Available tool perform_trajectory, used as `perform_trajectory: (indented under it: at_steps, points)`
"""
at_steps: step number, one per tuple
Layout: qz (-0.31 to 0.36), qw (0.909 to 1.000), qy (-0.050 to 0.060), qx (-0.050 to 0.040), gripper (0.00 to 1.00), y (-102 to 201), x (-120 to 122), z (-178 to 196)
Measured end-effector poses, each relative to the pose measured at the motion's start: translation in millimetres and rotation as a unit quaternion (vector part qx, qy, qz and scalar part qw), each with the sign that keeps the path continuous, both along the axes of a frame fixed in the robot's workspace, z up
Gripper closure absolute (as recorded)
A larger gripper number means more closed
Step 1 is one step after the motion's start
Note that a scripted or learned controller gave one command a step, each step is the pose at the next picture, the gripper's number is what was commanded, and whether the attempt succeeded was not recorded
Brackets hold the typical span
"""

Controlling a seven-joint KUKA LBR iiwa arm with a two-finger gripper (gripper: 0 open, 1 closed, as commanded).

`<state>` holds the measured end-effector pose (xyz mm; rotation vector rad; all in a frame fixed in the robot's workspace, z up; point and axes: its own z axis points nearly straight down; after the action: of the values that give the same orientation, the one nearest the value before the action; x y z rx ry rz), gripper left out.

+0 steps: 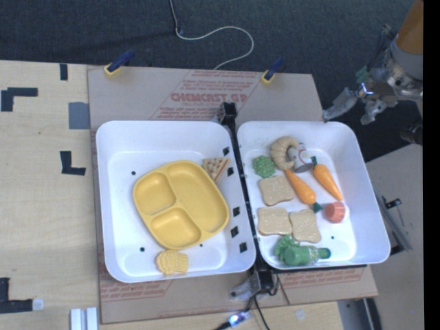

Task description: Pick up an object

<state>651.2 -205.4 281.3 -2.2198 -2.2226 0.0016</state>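
Observation:
My gripper (350,112) hangs above the bench just beyond the far right corner of the right bin (368,184), open, with nothing between its fingers. The right bin holds toy food: a tan pretzel (284,150), a green broccoli piece (263,166), two orange carrots (300,185) (326,179), three bread slices (276,190) (273,220) (304,225), a red slice (335,212) and a green vegetable (301,254). In the left bin (110,184) lie a yellow divided plate (181,203), a cracker (215,165) and a small yellow waffle (172,261).
Both bins rest on a cardboard sheet (206,95) clamped at its far corners by two blue-and-yellow clips (118,62) (273,68). A white cable (206,33) loops across the dark floor behind. Black clips (237,205) join the bins along their shared wall.

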Motion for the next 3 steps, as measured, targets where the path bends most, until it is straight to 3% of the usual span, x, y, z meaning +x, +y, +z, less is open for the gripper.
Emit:
perform_trajectory:
  at_steps: [3]
  points:
    - [0.0,1.0,0.003,0.0005,0.0,22,-13,-161]
